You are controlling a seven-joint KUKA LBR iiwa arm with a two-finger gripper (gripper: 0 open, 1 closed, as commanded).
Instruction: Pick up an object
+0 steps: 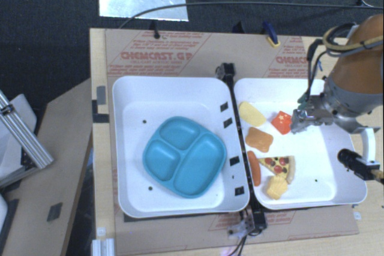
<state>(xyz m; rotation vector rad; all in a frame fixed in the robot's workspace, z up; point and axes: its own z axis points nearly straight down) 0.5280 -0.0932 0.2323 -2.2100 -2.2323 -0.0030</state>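
The red toy block (282,122) is lying in the right bin (342,189), just beside the tool (298,122). We are judging that the tool could nudge it toward the orange bread piece (259,139). We cannot tell the tool's opening; the wrist is hiding it.

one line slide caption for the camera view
Claw hovers beside red toy in right bin; blue plate in left bin.

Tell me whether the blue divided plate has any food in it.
Empty. The blue divided plate lies in the left bin with all its compartments bare; the toy foods, such as the pizza slice, lie in the right bin.
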